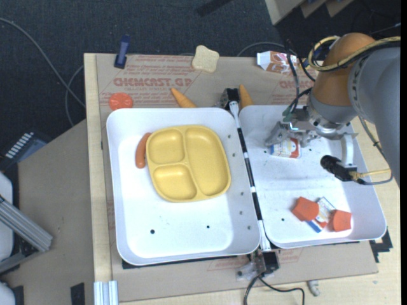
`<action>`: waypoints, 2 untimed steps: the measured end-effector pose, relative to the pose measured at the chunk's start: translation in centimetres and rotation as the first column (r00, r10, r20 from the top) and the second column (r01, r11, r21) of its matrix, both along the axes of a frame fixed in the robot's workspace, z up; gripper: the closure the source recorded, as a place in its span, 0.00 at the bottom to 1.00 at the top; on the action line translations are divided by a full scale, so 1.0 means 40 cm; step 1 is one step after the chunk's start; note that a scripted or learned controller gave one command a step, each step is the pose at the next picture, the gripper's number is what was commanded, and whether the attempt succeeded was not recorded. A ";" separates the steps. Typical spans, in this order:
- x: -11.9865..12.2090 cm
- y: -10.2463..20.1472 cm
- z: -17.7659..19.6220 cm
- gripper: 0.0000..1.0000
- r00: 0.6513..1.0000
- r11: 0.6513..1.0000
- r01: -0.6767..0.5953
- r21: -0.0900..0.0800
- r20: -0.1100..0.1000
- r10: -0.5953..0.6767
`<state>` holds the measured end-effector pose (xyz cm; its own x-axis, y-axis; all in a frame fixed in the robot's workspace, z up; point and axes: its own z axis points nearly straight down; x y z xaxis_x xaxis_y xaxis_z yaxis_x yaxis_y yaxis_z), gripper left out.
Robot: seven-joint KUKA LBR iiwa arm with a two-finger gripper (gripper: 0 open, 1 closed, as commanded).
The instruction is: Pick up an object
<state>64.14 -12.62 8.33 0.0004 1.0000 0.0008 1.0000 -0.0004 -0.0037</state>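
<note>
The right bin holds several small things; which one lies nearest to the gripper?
The red-and-white packet, in the right bin, just below the gripper. The orange block and the other pieces lie near the bin's front edge.

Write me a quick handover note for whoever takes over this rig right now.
Pincer: low in the right bin, directly over a small red-and-white carton near the bin's back left; open or shut cannot be told, and no grasp is confirmed.
Other things: orange pieces lie at the right bin's front; the yellow divided plate sits in the left bin with a sausage beside it.
Done: approach to the carton.
Left: secure a grasp and lift.
</note>
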 end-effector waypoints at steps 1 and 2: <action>0.004 0.000 0.029 1.00 1.000 1.000 0.000 -0.001 0.005 0.000; -0.017 0.189 0.256 1.00 1.000 1.000 -0.002 -0.001 0.006 0.002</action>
<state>63.47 -5.04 18.57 -0.0011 1.0000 -0.0002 1.0000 0.0011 0.0026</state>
